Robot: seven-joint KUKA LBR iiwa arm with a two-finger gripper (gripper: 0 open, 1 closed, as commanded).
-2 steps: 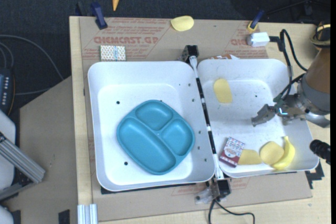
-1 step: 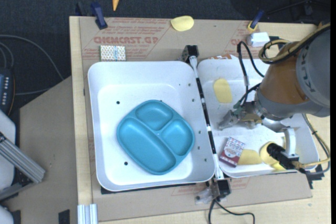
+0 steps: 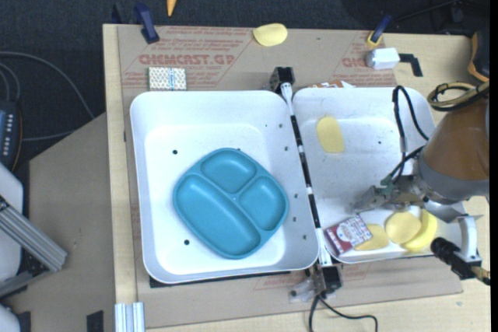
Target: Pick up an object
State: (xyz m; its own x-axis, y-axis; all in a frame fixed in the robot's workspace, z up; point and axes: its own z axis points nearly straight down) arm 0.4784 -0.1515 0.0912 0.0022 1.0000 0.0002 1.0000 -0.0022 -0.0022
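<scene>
— What lies closest to the pincer [image 3: 387, 196]?

— A red-and-white packet [image 3: 350, 232], just below and to the view's left of it, at the near edge of the right bin [image 3: 366, 101]. Beside the packet, below the pincer and toward the arm, sit two pale yellow discs [image 3: 405, 227], overlapping one another. Whether the pincer touches any of them, I cannot tell.

— Is it holding something?

— Nothing shows gripped in it. It hangs low over the bin floor, and whether it is wide or narrow I cannot tell; the wrist hides too much.

— Anything else in that bin?

— A yellow slab [image 3: 331, 134], well above the pincer in the view and to its left, lying flat, apart from the rest. A black cable [image 3: 401, 120] loops down above the pincer from the bin's far rim.

— And the arm [image 3: 459, 152]?

— It stands to the pincer's right, orange band above grey wrist, bent over the bin's right side.

— Further off?

— Far to the pincer's left, the left bin [image 3: 156, 128] holds a blue divided plate [image 3: 229, 202], lying flat. Beyond both bins, on the bench [image 3: 210, 54], sit a yellow lump [image 3: 270, 35], a small patterned packet [image 3: 167, 78] and a white block [image 3: 384, 58]. Off the bench, on the dark floor, lies an orange carrot-shaped toy [image 3: 172, 1].
</scene>
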